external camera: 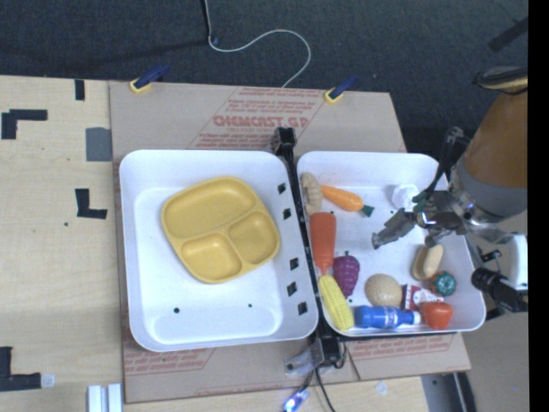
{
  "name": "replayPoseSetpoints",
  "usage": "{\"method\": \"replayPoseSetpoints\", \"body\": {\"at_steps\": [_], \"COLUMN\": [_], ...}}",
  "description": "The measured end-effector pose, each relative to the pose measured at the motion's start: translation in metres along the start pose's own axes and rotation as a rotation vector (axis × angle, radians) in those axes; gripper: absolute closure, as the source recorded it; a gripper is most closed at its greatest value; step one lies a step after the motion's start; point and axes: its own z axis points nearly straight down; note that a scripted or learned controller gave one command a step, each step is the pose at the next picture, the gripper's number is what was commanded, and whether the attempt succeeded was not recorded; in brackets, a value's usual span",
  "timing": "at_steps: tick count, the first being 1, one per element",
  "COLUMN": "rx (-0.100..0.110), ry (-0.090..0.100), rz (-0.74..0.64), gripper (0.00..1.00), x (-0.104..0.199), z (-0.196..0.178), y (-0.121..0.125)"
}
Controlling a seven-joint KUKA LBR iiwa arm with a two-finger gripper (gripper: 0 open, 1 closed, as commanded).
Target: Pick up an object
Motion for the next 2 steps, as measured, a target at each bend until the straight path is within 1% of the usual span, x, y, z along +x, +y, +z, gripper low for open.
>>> {"method": "replayPoseSetpoints", "body": {"at_steps": [1, 2], "rx": [-0.003, 0.002], "ry": [0.002, 0.000], "rz": [-0.008, -0.001], "gripper": [0.00, 1.00], "x": [0.0755, 0.0713], "z": [-0.0322, -0.0400], "y": [-0.0066, -0.0072]}}
